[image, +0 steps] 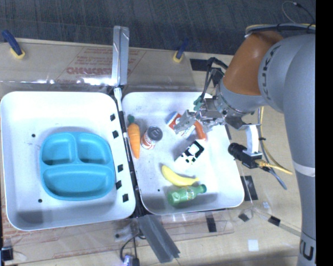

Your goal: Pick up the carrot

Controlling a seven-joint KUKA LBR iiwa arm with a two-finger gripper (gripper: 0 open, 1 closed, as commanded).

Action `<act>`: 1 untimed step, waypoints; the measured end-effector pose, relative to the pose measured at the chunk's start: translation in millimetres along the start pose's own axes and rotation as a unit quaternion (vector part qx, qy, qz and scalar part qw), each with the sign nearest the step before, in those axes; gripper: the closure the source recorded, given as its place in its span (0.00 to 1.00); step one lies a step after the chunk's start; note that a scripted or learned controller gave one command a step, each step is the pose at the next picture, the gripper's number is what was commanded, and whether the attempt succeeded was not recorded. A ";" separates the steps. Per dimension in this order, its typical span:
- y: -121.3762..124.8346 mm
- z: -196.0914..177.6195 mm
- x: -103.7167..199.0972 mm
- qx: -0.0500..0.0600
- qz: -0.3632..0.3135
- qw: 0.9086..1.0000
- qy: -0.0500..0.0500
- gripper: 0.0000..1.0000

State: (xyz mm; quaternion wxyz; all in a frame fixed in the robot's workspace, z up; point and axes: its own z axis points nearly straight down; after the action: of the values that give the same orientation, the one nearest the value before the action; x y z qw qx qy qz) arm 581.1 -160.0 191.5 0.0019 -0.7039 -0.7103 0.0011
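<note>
Green bottle [185, 194] lies nearest, at the right bin's [228, 188] front edge, with a banana [177, 176] just behind it. By that bin's left wall lies the carrot [134, 139], beside a small can [151, 136]. Farther right, the claw [190, 123] hangs over the bin; whether it is wide or narrow I cannot tell. A blue tray [76, 166] sits in the left bin [14, 148].

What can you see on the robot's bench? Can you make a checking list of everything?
Surface: two white bins side by side, the left bin and the right bin.
Job's things: carrot lies at the right bin's left wall, untouched.
Clutter: blue plate in the left bin; banana, green bottle, small can in the right bin.
Grippers: gripper over the right bin's upper middle, away from the carrot.
Cables: yellow wire beside the right bin.
Surroundings: blue clamps on the bench's back edge.
</note>
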 end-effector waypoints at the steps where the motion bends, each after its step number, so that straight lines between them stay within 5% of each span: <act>1: 41.3 63.6 42.6 -0.012 -0.091 0.996 -0.002 0.00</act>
State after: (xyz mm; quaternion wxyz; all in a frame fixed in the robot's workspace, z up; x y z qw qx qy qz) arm 621.8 -117.0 127.8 -0.0083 -0.6365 -0.7712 -0.0061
